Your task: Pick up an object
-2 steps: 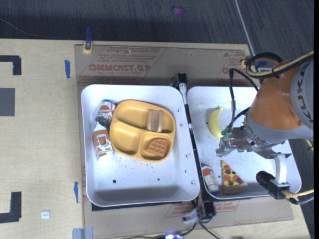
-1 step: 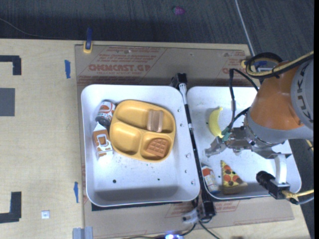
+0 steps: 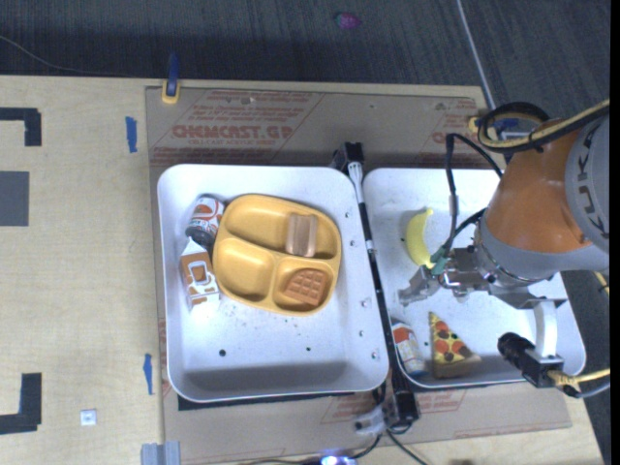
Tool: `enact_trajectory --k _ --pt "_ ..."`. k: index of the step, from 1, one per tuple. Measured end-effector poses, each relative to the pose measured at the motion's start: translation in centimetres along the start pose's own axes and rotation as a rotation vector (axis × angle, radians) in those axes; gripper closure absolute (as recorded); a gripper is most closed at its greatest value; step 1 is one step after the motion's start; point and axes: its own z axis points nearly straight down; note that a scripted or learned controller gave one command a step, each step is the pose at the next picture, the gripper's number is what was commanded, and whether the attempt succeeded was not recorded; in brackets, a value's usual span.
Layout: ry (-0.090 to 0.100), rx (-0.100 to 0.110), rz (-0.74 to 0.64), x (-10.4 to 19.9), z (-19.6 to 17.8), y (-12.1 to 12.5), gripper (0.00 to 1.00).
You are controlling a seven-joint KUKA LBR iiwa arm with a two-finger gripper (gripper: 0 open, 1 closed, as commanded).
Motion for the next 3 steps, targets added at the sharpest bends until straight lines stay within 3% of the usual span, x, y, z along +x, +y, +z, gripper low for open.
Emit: enact_trajectory --k 1,2,3 --pt "0.000 0.000 0.000 0.0 0.0 0.0 0.00" --pt "0.000 0.002 0.000 -8.6 9.3 2.6 0.00" --pt "-0.011 -0.020 0.002 -6.1 9.5 0.4 0.00"
